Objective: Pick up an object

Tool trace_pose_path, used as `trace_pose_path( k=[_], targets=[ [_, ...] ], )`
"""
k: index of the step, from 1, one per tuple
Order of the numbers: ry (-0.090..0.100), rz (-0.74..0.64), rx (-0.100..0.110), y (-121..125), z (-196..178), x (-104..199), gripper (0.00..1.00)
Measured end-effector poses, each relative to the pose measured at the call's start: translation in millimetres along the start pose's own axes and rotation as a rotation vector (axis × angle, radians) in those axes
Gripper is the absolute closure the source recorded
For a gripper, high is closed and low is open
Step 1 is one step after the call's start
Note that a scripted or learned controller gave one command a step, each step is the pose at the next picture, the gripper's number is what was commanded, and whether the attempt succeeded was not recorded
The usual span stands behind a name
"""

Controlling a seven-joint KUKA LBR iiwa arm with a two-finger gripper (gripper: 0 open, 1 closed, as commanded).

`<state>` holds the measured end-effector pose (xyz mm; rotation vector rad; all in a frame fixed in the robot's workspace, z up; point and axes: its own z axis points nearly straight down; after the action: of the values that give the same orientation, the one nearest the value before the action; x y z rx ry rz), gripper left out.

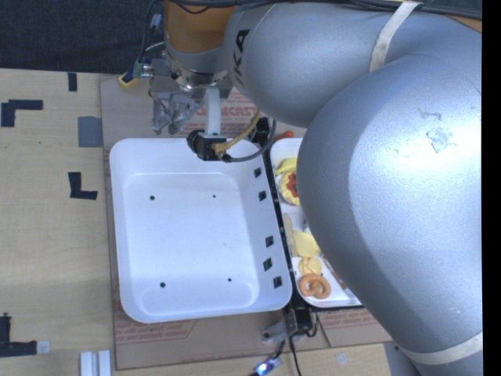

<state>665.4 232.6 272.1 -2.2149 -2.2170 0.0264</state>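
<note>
Two shallow white plastic bins sit side by side on my worktop; the left bin (129,210) is fully visible. My grey arm covers most of the right bin (291,251), leaving a pretzel-shaped brown object (315,287) and yellow pieces (305,245). My gripper (174,116) hovers beyond the left bin's far rim; whether it is apart or together, I cannot tell.

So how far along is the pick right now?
Done: nothing that looks picked. The gripper sits above the far edge of the left bin, with no object visible between its fingers. In hand: the arm reaches across the right bin. Left: grasping one of the objects there, such as the brown ring.
</note>
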Motion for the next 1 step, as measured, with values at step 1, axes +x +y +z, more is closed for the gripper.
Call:
trace_pose_path(
  k=[1],
  targets=[
    [0.01,-0.002,-0.026,1.2,-113.4,0.6,1.0]
  ],
)
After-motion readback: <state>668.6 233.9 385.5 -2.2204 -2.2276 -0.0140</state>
